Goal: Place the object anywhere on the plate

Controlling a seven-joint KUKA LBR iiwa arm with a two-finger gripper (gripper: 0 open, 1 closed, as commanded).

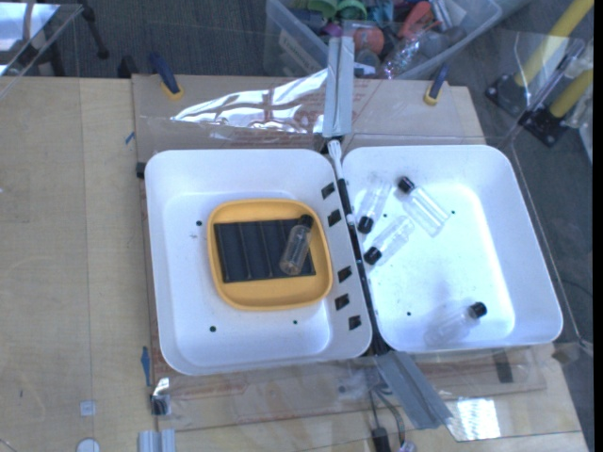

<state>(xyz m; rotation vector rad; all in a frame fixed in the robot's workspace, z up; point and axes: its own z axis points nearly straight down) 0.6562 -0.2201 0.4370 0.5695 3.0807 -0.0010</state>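
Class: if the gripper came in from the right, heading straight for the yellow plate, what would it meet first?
Likely the clear vials in the right bin, if it travels low; height is unclear.

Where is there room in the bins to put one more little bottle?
Left bin: only a thin white strip around the yellow plate, which already holds a bottle. Right bin: bottles crowd the top left and one lies near the front; the middle and right side between them are bare.

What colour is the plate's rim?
Yellow-orange, around a dark ribbed centre; the plate shows in the camera view.
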